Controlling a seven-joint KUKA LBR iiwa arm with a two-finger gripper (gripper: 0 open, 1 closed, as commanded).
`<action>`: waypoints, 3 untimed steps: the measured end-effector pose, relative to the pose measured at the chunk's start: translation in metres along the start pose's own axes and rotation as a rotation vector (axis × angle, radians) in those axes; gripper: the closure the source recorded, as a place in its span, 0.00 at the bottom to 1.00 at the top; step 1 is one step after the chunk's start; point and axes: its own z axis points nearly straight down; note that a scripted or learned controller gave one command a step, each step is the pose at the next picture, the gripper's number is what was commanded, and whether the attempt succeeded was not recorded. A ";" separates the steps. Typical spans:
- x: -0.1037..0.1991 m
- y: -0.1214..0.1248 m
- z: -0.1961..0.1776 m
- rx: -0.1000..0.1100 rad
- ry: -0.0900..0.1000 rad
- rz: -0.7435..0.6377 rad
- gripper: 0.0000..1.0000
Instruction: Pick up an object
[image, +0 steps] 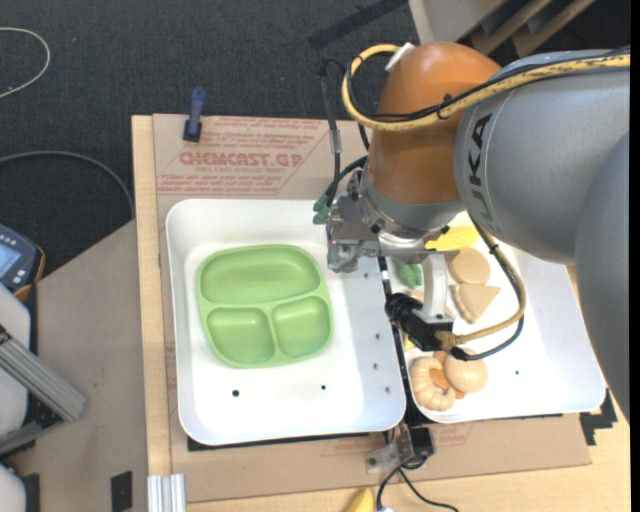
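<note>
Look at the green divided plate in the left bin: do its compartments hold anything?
Empty. The green divided plate lies flat in the left bin, and all three compartments show only bare green.

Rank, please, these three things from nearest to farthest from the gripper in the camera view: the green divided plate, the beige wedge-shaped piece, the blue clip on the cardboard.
Gripper at the left bin's right edge.
1. Green divided plate, just left of it, in the left bin.
2. Beige wedge-shaped piece, to the right, in the right bin.
3. Blue clip, far upper left, on the cardboard edge.

A brown board-topped bench (250, 160) printed with red lettering carries two white bins, left (290, 400) and right (550, 370), touching side by side.
</note>
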 end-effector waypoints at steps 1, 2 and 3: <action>-0.032 0.068 0.044 0.020 -0.004 0.000 1.00; 0.070 0.034 0.070 0.029 0.002 -0.016 1.00; 0.046 0.031 -0.097 0.002 0.003 -0.006 1.00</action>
